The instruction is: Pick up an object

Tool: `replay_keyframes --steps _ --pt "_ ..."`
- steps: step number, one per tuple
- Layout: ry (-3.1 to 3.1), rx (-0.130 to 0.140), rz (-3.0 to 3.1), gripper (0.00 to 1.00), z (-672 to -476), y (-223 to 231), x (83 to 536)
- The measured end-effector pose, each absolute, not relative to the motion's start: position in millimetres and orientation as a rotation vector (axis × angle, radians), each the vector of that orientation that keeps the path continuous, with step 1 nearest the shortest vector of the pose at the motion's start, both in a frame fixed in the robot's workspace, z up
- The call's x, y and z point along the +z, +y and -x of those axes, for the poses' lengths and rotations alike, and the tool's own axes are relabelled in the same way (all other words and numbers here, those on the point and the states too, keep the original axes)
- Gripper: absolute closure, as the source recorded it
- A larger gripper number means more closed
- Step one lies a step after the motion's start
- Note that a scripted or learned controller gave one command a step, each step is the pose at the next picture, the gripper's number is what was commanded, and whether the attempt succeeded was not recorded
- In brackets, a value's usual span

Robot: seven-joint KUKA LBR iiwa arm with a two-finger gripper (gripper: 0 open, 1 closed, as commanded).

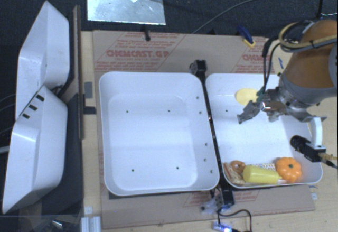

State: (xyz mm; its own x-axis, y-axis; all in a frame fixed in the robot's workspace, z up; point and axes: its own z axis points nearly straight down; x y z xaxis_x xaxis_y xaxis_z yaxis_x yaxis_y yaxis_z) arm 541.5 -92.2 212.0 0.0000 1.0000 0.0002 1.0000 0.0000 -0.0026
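White plastic makes up the two bins on the counter (158, 202). The arm (311, 67) reaches over the right bin (253, 141), and its pincer (248, 113) hangs low above the white floor of that bin. The two fingers look spread a little, with nothing between them. So the pincer is not pinching anything.

Just beside the pincer, on the far side of it, lies a flat pale yellow disc (244, 95). It is the closest thing to the fingers, but I cannot tell if they touch it. I think the pincer is going for this one, because it is pointed down right next to it.

Well away from the pincer, along the near wall of the same bin, three toys sit in a row. An orange pumpkin (289, 168) is in the corner. A yellow block (260, 175) lies next to it, and a small brown pretzel (236, 168) is at the end. They are pushed against the wall, so I think they would be harder to grab.

Across the middle wall from the pincer is the left bin (153, 130).

No toy has been lifted yet, so the job is not done.
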Motion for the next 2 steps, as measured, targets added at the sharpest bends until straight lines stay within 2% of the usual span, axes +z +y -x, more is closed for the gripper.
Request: replay_keyframes --steps 2 --pt "-2.219 0.005 2.219 0.00 -539.0 -94.6 87.6"
